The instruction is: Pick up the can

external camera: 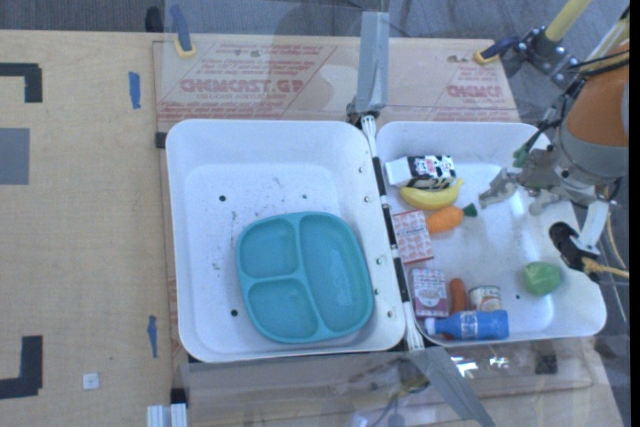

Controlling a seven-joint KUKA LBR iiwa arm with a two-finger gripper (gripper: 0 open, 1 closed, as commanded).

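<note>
The can point(486, 298) is small, with a pale top and a reddish label. It stands near the front of the right bin point(570, 315), just behind a blue bottle point(472, 325) and to the right of a brown sausage point(458, 293). My gripper point(520, 193) hangs over the right half of that bin, well behind the can and apart from it. Its fingers are spread open with nothing between them. The orange-banded wrist point(600, 110) rises behind it at the right edge.
The right bin also holds a cow-patterned carton point(432, 168), a banana point(430, 195), a carrot point(445, 219), two red packets point(411, 235) point(429, 292) and a green object point(542, 277). A teal divided plate point(300, 275) lies in the left bin point(200, 165).
</note>
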